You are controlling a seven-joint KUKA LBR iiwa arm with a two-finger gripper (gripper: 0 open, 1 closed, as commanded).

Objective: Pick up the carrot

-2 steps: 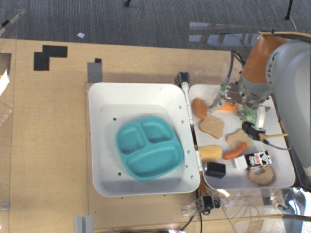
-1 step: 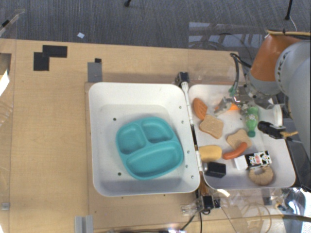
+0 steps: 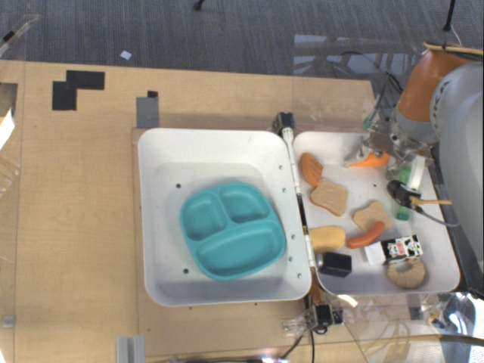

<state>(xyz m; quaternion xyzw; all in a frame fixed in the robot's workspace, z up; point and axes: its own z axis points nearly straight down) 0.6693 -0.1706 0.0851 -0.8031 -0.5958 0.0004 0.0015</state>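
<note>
Carrot (image 3: 371,159) between jaws (image 3: 370,151), above right bin (image 3: 446,267).

Bench (image 3: 76,225) matt wood; bins (image 3: 162,278) smooth white plastic; teal tray (image 3: 231,229) glossy plastic.

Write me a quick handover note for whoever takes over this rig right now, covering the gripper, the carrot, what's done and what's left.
Gripper: the grey arm's two-finger gripper is down at the far end of the right white bin, right over the small orange carrot. Whether its fingers are open or shut cannot be told.
Carrot: an orange wedge near the bin's far wall, partly covered by the gripper; it looks to be still on the bin floor.
Nearby: an orange-red sausage and a tan bread slice sit beside it.
Done: arm brought to the carrot.
Left: confirm a grasp, then lift it.
</note>
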